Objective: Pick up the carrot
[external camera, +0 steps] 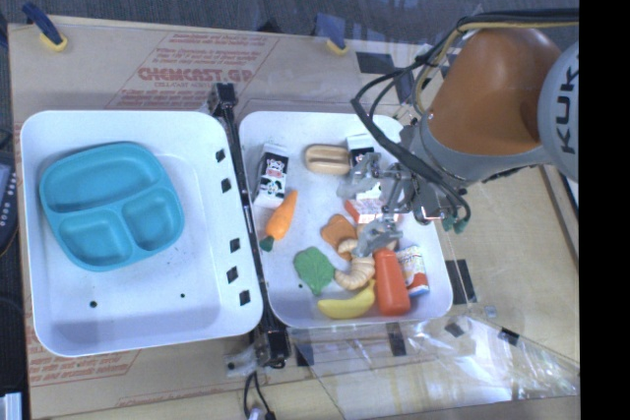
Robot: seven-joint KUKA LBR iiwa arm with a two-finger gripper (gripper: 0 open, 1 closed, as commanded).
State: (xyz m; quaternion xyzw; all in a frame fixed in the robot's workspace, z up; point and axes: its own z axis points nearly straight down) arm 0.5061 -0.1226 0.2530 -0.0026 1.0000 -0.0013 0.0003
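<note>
The carrot (281, 216) is a small orange cone lying in the left part of the right bin (295, 128), just below a milk carton (273, 175). My gripper (372, 204) hangs over the middle-right of the same bin, well to the right of the carrot and apart from it. Its grey fingers (360, 172) look spread open above a cluster of toy foods, with nothing clearly held between them. The arm's orange band (487, 93) sits above the wrist at the right.
Also in the right bin: a hot dog bun (327, 158), an orange piece (339, 231), a green item (314, 269), a banana (346, 306), a red bottle (390, 282). The left bin (59, 330) holds a blue divided tray (110, 204).
</note>
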